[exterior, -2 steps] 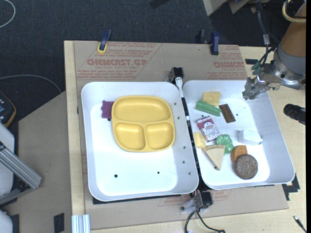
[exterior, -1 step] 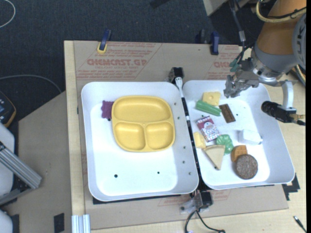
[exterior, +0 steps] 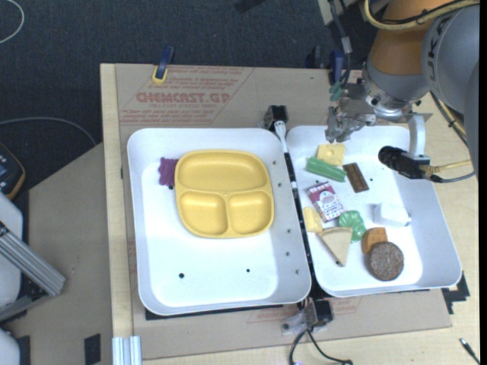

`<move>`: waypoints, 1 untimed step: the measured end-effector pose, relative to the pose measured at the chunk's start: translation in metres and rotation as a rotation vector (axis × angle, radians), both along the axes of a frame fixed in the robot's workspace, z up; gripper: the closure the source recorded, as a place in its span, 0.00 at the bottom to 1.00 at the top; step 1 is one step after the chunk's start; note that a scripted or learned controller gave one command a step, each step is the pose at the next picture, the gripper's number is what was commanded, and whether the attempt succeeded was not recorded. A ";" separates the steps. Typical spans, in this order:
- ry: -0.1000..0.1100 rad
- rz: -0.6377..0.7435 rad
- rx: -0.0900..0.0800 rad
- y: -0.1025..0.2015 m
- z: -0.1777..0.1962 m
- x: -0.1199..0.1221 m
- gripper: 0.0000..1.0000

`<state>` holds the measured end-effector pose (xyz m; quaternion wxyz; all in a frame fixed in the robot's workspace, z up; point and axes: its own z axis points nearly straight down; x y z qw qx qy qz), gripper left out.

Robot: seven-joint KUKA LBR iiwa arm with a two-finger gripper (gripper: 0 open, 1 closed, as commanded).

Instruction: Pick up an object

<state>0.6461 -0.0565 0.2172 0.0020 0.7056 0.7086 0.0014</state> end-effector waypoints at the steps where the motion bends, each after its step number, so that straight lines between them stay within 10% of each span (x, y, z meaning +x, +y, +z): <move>1: -0.001 0.000 0.001 0.039 0.018 0.021 1.00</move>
